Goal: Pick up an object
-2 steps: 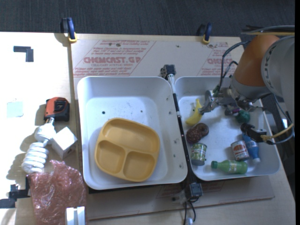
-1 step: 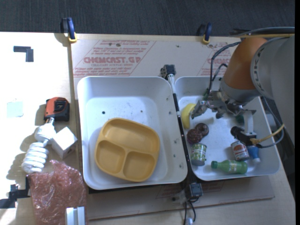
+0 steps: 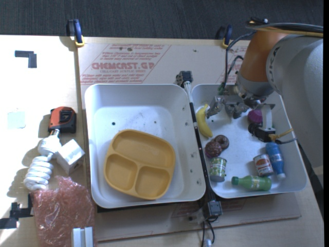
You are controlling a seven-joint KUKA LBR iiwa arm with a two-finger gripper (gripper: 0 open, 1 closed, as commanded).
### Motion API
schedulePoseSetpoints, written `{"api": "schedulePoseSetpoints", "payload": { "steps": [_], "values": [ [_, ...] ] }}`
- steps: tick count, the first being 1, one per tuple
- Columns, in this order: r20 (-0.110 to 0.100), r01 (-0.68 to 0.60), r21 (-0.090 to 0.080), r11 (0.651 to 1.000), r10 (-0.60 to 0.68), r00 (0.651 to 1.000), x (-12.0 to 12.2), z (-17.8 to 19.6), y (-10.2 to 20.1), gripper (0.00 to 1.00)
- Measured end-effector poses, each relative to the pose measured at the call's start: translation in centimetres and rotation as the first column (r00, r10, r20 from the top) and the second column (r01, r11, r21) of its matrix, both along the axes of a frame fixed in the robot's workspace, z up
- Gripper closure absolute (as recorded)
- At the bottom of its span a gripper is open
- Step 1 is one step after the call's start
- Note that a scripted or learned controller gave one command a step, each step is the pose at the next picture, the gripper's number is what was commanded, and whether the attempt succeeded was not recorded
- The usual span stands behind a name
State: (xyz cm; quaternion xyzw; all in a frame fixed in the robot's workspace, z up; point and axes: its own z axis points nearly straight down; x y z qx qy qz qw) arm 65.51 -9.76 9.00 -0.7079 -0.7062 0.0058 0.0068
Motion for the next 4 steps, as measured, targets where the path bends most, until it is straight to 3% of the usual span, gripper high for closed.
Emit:
{"api": "schedulePoseSetpoints", "payload": {
  "steps": [1,2,3,4],
  "values": [
    [0.000,-0.003,-0.003,1.000,0.003,1.000,0.0,1.0,-0.1,1.00],
    [-0.001,-0.003,-0.003,1.000,0.003,1.000,0.0,1.0,-0.1,0.00],
    [0.018,-0.001,-0.002,1.000,0.001,1.000,-4.1,0.3,0.5,0.00],
    [-0.004,-0.002,0.000,1.000,0.002,1.000,-0.1,0.0,0.5,0.00]
  ]
}}
